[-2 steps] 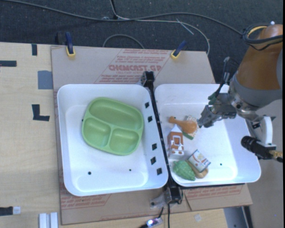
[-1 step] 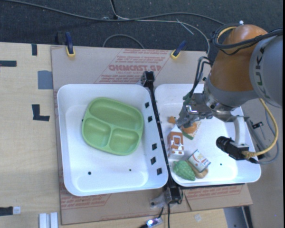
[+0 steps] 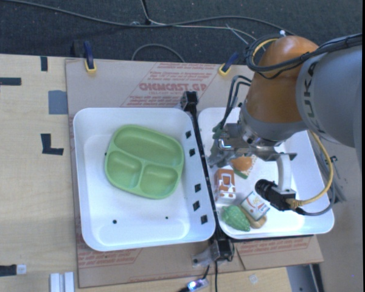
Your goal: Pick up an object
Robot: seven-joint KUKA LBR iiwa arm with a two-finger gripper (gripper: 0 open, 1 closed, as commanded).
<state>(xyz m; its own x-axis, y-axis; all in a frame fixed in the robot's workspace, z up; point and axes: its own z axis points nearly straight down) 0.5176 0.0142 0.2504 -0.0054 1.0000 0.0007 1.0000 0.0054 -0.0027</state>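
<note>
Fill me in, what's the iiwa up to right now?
The arm is reaching into the right bin, its gripper low near the bin's left wall, above a small pile: an orange item, a white-and-orange carton, a green leafy toy and a small packet. Nothing visibly held yet. The left bin holds a green divided tray.

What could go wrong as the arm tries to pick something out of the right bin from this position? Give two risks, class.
1. The small items lie crowded: the orange piece, the white-and-orange box, the green lump and the small carton. A grasp may nudge or catch a neighbour.
2. The gripper hangs close to the divider between the bins, so it might strike it.
</note>
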